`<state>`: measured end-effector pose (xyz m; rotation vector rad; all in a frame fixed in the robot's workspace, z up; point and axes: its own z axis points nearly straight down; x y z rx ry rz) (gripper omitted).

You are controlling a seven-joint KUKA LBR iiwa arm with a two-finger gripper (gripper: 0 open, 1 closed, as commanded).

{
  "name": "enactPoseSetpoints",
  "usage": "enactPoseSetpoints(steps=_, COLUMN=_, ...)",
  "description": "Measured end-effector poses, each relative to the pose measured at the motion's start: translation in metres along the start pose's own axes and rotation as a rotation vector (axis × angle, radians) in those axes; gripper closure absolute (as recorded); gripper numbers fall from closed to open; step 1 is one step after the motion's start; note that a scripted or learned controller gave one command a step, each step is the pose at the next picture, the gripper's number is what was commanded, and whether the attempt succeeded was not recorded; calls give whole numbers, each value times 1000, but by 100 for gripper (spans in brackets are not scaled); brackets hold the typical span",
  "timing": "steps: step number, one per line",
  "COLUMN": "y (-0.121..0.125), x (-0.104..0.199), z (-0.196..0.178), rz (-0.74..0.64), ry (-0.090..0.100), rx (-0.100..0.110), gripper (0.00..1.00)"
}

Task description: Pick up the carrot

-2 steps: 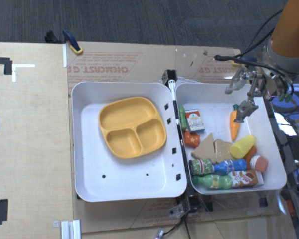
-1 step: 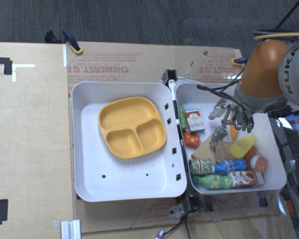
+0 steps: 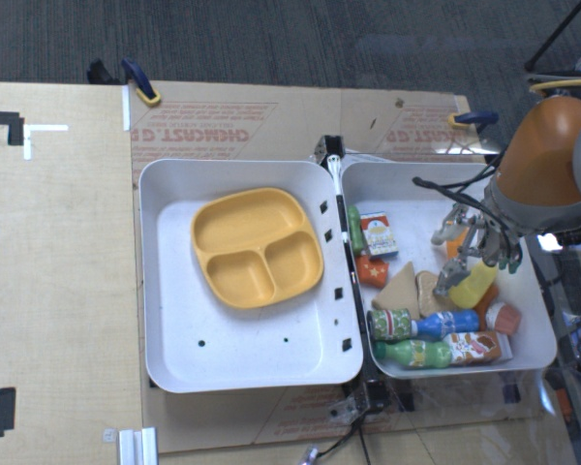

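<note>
Gripper (image 3: 462,253) hangs low in the right bin (image 3: 407,187), whether spread or pinched I cannot tell, with an orange bit, likely the carrot (image 3: 453,249), just beneath it, seemingly positioned for grasping.

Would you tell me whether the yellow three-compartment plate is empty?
Empty: the yellow three-compartment plate in the left white bin shows bare yellow in all three sections.

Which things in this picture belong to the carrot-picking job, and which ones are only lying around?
Belongs to the job:
- gripper, above the right bin
- small orange piece at the gripper, perhaps the carrot; hard to tell

Just lying about:
- yellow divided plate in the left bin
- small carton
- tomato
- two bottles
</note>
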<state>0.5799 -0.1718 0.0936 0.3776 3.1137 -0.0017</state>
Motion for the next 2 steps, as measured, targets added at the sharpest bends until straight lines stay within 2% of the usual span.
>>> enactPoseSetpoints(steps=1, y=-28, x=-59, z=0, rz=257, ry=-2, rx=0, gripper=0)
enactPoseSetpoints(steps=2, y=-27, x=-61, z=-12, rz=253, ry=-10, rx=1, gripper=100)
